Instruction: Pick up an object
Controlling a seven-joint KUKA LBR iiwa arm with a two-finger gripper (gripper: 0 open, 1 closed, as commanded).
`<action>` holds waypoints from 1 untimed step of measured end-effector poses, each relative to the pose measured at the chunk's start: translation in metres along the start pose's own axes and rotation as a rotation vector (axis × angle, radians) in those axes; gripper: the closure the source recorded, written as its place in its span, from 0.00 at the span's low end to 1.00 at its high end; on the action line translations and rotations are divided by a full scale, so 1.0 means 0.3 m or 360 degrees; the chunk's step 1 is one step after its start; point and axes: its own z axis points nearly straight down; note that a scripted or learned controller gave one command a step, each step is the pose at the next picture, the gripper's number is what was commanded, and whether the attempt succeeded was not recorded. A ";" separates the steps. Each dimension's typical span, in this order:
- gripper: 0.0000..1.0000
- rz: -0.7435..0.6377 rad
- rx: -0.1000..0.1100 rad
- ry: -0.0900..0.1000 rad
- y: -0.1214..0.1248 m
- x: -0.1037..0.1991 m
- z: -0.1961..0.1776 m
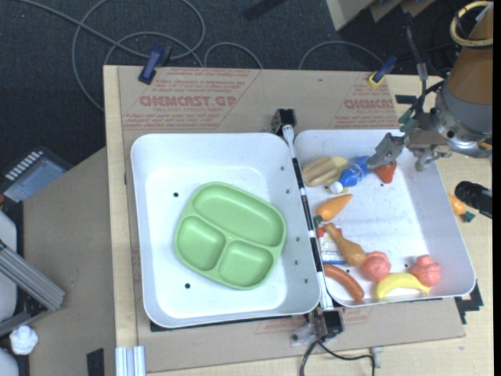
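The tool (389, 153) hovers at the right bin's (438, 233) far edge, above a blue bottle (354, 171). Whether it is open cannot be told. The bin's middle floor lies bare; the desk (235, 100) sits on dark carpet (63, 69).

I see the tool (389, 153) hanging over the far end of the right white bin (438, 233), its grey fingers spread, just right of a small blue plastic bottle (354, 171). A tan bread-shaped toy (322, 170) lies left of that bottle, with an orange toy carrot (333, 207) nearer. At the near end sit a yellow toy banana (401, 286) and a pink toy (427, 270). The left white bin (153, 210) holds a green three-compartment plate (228, 234) on my table (219, 96).
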 end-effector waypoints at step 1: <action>0.00 -0.0001 0.0005 0.0001 0.158 0.055 0.271</action>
